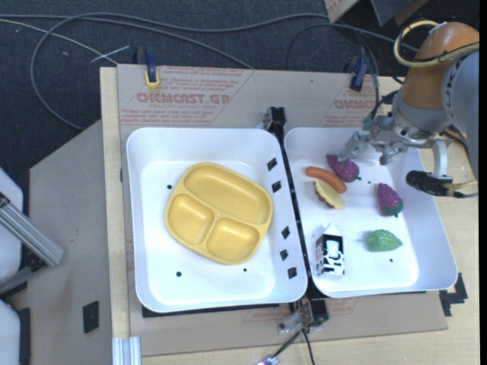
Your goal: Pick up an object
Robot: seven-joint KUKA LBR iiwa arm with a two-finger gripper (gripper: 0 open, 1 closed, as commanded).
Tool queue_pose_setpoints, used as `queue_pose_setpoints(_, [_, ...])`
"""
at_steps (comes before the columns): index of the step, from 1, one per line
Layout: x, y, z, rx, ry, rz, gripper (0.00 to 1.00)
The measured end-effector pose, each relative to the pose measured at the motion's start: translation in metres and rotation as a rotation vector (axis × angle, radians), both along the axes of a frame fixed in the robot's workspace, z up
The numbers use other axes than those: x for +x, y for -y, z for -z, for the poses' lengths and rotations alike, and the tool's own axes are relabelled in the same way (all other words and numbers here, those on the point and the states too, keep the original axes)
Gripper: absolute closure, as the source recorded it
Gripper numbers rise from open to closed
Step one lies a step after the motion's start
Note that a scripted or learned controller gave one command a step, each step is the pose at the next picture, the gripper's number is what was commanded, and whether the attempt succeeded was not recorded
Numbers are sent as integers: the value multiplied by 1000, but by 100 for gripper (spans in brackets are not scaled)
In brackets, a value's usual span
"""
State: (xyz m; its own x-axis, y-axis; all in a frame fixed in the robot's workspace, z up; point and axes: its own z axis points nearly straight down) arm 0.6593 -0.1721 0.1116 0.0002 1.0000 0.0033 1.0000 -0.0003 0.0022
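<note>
While the arm (435, 67) reaches in from the right over the far end of the right bin (426, 226), its gripper (370, 144) hangs low above that bin's upper part, close to a purple bunch of toy grapes (344, 166). Two grey fingers (350, 147) splay outward from the wrist, one towards the grapes and one towards the bin's right side, so they stand apart with nothing between them. The finger nearest the grapes ends just beside the bunch; whether it touches cannot be told.

In the right bin, a toy hot dog (326, 177) lies just left of those grapes, and a yellow slice-shaped toy with a dark edge (329, 195) sits right under it, the two nearly touching. A second purple grape bunch (389, 199) lies towards the bin's right side, with a green leafy toy (383, 240) below it. A small black-and-white carton (331, 254) stands at the bin's near left corner, against the wall.

The left bin (144, 204) bears a yellow divided plate (219, 212) with three compartments, set roughly at its middle and turned at a slant. Both bins rest on a brown board (190, 93) printed with red lettering, fixed with a blue clamp (151, 65) at the far left edge. Black clips (275, 118) join the bins along their shared wall.
</note>
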Motion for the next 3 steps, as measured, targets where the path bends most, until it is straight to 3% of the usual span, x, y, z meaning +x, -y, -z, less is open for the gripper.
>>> queue_pose_setpoints(1, [4,0,-18,-6,18,-2,100])
queue_pose_setpoints(2, [4,-7,-66,-4,3,-2,100])
queue_pose_setpoints(3, [6,-7,-101,-5,4,-1,100])
